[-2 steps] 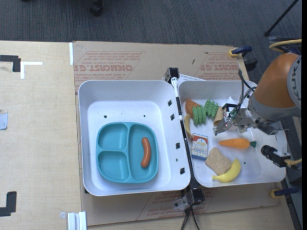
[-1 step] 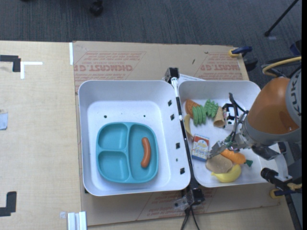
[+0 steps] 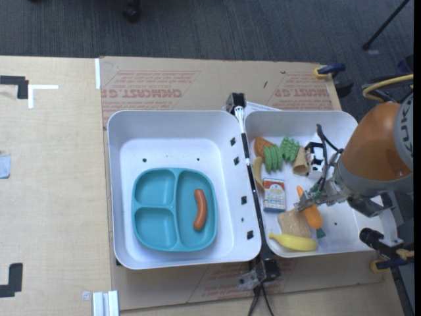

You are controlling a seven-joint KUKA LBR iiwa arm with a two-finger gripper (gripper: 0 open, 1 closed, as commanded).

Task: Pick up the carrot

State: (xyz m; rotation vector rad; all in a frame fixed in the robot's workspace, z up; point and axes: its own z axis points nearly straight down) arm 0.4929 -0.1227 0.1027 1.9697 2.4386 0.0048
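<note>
You have two white bins point(image 3: 172, 127) side by side on a cardboard-topped bench point(image 3: 217, 84), dark carpet beyond. Left bin — one teal tray point(image 3: 154, 206) holding one sausage point(image 3: 200, 209). Right bin: one banana point(image 3: 294, 242), one carton point(image 3: 273, 195), one carrot point(image 3: 313, 213) lying just under the gripper point(image 3: 317, 194) — whether its fingers grip anything, you cannot tell.

My orange-banded arm point(image 3: 378, 151); orange carrot point(image 3: 311, 210); yellow banana point(image 3: 294, 242); teal tray point(image 3: 174, 210) holding a reddish-orange sausage point(image 3: 200, 209); white bins point(image 3: 125, 176).
</note>
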